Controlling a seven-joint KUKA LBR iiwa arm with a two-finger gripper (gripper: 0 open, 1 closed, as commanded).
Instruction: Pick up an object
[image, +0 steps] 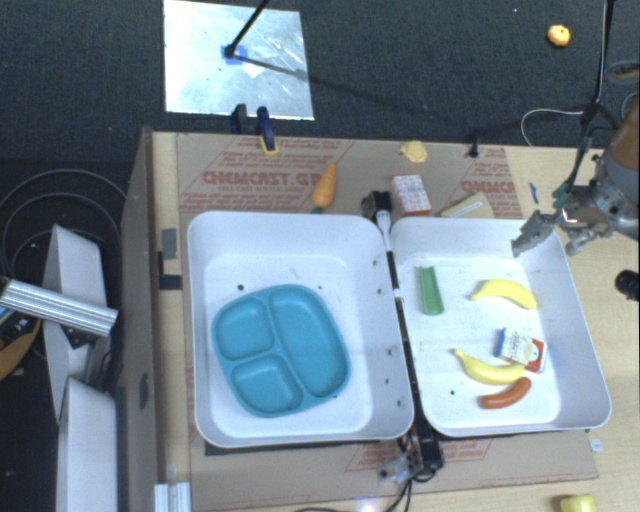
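Note:
The right bin (572, 300) holds several objects. A green block (430, 290) lies near its left wall and a yellow banana (503, 292) to the right of the block. Lower down are a second banana (488, 368), a small white, blue and red carton (520, 349) and a red sausage (505, 393). My gripper (556, 237) hangs over the bin's upper right corner, above and to the right of the first banana. It is open, its fingers spread with nothing between them.
The left bin (222, 240) holds a blue divided plate (280, 348). Behind the bins on the cardboard lie a carrot (325, 185), a small pink box (411, 193) and a yellow bit (413, 151). A metal bar (55, 305) sits at the far left.

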